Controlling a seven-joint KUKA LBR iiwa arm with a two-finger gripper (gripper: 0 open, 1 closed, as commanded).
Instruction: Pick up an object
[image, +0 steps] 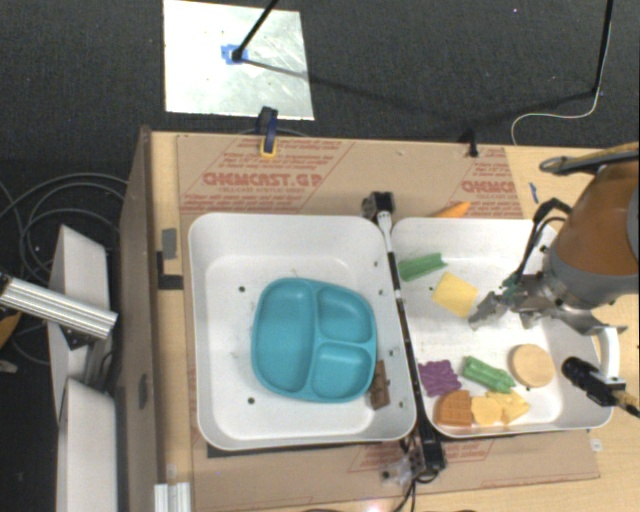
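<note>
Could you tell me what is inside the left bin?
The left bin holds a blue divided plate, and a small brown piece lies at the plate's right edge. Whatever is under the plate is covered.

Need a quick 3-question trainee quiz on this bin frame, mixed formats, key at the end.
1. True or false: the blue plate lies in the right bin.
2. Which item is closest to the gripper?
A. purple piece
B. yellow block
C. round tan disc
3. Fill in: the green stick lies near the right bin's ____ left corner.

Key: 1 false, it lies in the left bin. 2 B. 3 far.
</note>
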